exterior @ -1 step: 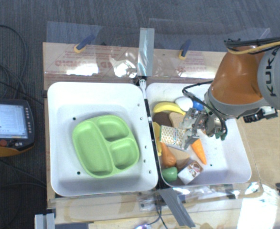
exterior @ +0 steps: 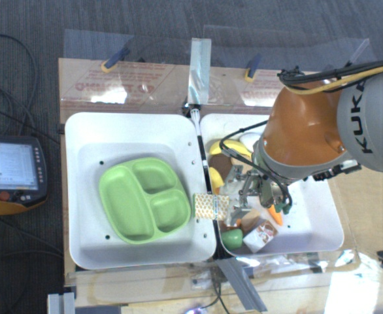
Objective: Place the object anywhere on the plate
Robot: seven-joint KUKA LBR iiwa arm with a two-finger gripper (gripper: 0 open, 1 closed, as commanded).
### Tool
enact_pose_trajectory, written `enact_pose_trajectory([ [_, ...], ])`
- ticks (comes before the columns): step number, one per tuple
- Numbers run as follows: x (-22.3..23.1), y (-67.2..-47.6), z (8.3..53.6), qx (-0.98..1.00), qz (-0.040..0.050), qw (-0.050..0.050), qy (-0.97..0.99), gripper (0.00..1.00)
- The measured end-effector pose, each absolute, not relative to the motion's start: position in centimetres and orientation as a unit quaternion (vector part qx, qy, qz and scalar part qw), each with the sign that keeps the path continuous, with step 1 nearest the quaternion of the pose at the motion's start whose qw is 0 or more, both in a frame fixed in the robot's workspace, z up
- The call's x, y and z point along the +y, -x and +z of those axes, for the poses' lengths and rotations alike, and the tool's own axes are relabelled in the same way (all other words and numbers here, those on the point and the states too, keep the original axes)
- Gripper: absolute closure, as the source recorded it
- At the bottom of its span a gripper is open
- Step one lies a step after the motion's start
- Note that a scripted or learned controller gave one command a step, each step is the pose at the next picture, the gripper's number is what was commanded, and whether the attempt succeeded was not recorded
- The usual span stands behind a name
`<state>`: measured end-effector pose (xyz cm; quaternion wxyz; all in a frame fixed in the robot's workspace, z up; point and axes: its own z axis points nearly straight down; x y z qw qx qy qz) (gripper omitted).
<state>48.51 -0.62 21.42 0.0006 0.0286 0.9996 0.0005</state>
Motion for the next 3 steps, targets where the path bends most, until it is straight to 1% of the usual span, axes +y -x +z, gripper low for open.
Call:
enact_pose_trajectory([
  [1,5.1,-48.6,33.2,1.000,0.0011,0.006,-0.018,1.00],
  [2,7.5,-54.6,36.0,1.000,0.0005,0.002,-0.031,1.00],
  [3,18.3,-48.5,33.6,0.998,0.0010,-0.001,-0.055,1.00],
])
